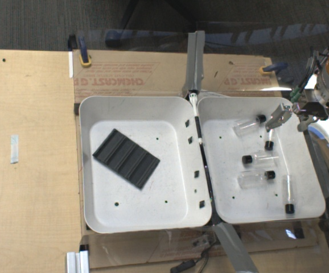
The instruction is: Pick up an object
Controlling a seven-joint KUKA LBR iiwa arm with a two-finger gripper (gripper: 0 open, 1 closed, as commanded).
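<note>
Over the right-hand bin (318,201), near its far right corner, the claw (279,117) hangs with its pale fingers angled down toward the left, and from where I stand I cannot tell whether they are spread or closed; nothing shows between them. Just beside it, slightly left, lies a clear vial (249,126) with a black cap, tilted across the bin floor. Below that, a second clear vial (259,160) lies roughly level with its cap at the left end, and a third (255,178) rests just beneath it with its cap at the right. A slim tube (288,193) runs nearly upright along the right side of the bin, black cap at its near end. One small black cap (268,145) sits close under the claw; whether it belongs to another vial I cannot make out. Across the divider, the left bin (87,169) carries a dark ribbed slab (126,158) lying flat and turned at a slant. Both bins rest on the tabletop (28,152), whose bare wood stretches away to the left.
</note>
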